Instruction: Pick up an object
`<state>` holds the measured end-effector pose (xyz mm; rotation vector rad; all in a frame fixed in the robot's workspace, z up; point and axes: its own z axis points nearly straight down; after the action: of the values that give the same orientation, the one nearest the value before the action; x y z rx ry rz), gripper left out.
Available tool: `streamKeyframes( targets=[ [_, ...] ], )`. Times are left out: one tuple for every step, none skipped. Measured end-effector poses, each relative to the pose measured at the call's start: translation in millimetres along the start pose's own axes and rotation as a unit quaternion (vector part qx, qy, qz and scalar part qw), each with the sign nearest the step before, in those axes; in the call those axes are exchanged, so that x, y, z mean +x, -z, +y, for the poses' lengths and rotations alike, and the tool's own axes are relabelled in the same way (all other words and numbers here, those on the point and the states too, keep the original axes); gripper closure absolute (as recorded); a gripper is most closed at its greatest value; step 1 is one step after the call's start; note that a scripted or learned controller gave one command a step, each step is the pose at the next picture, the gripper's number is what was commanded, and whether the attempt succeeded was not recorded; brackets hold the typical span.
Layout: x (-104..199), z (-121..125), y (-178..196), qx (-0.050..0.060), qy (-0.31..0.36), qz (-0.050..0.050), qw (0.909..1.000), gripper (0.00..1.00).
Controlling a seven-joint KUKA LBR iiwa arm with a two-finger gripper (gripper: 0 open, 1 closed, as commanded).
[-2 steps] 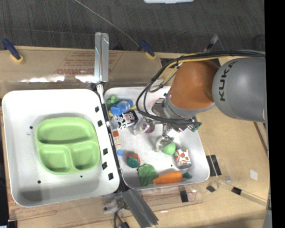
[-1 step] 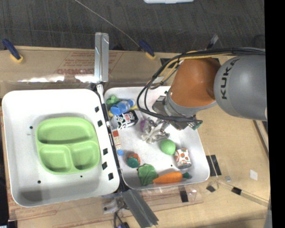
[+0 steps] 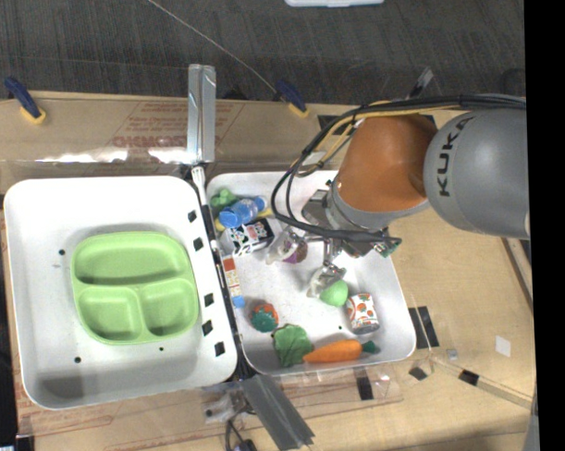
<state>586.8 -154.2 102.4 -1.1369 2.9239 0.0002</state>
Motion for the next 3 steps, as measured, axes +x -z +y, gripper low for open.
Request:
streamKeyframes(
  targets=[
    [106.6,18.4,-7.8,0.003,0.053,0.0,0.9986,0.0],
    [105.2,19.7,-8.6,0.002,0.055,0.0,0.9985,0.0],
    [105.1,19.8,-8.7,0.001,0.055,0.0,0.9985,0.0]
  ],
)
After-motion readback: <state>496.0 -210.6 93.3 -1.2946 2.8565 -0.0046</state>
